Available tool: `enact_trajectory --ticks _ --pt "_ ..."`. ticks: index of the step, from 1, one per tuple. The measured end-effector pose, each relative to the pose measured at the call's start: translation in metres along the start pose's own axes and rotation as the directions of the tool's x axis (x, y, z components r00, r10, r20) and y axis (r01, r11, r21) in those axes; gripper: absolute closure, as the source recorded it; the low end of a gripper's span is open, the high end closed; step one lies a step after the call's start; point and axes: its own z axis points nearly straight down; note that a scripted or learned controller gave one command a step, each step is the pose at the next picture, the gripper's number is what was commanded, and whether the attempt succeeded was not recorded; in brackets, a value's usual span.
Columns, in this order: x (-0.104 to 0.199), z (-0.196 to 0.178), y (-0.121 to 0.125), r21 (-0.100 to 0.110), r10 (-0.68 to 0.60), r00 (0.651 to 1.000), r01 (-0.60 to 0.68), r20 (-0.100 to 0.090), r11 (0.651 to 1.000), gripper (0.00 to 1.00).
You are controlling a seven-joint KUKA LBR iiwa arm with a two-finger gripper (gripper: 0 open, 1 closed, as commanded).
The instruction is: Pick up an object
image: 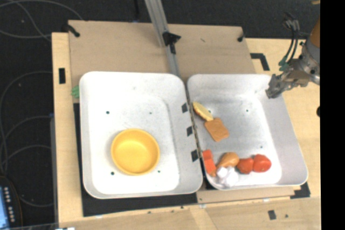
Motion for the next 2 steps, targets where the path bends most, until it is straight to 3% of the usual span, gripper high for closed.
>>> enact_trajectory --ticks 2 --pt "0.103 0.009 -0.016 0.001 -0.002 1.000 0.002 -0.002 1.000 1.00"
